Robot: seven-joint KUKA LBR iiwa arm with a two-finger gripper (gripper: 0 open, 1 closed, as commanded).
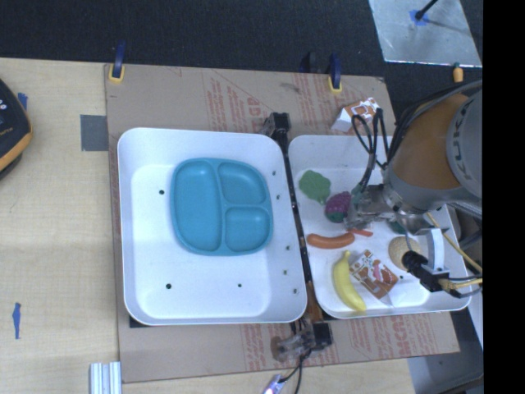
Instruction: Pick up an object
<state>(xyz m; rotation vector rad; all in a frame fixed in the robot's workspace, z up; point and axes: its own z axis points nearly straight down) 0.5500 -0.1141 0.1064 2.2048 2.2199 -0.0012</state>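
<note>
White bins (131, 220), one holding a light-blue divided plate (220, 205); other has green lump (314, 185), purple piece (337, 208), orange-red sausage (330, 239), yellow banana (347, 283), red-and-white printed packet (376, 274).

plate (220, 205) in left bin (135, 220) — banana (347, 284) in right bin (328, 146)

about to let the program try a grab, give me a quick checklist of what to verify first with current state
1. Pincer is over the right bin: ok.
2. Pincer open or shut: cannot tell, the wrist hides it.
3. Something between its tips: cannot tell.
4. Nearest target, the purple item, sits right beside the pincer: ok.
5. Orange sausage-like piece, banana and green item lie apart from each other: ok.
6. Blue divided plate in the left bin is away from the arm: ok.
</note>
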